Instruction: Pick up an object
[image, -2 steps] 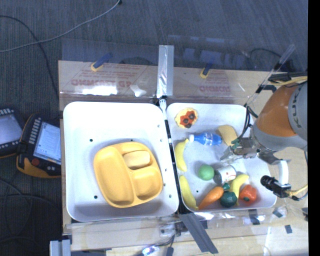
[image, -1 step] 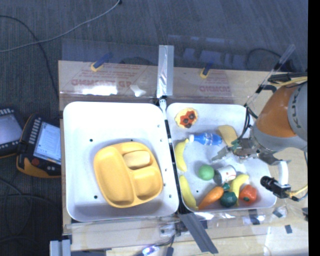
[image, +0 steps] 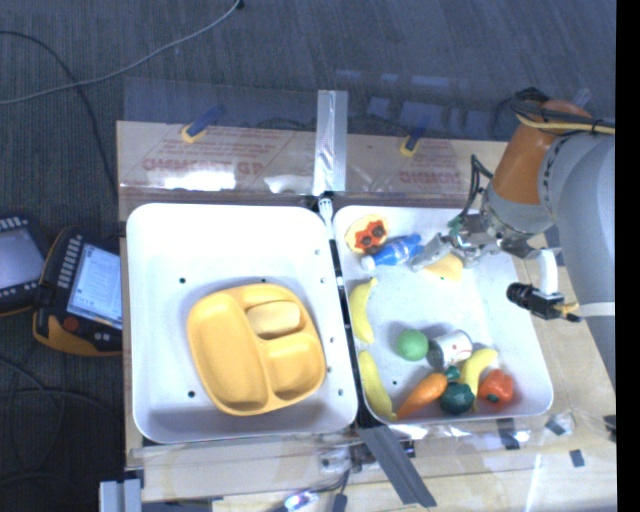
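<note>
The carrot (image: 424, 391) lies at the near rim; the end effector (image: 462, 240), grip state unclear, hovers just right of the blue bottle (image: 392, 251).

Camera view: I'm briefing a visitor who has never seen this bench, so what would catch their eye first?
Likely the big yellow divided tray, alone in the left bin. Next, the bright toy food in the right bin: a carrot, a green ball and a tomato crowd its near end. At the far end, the grey arm's gripper hangs by a blue bottle.
</note>
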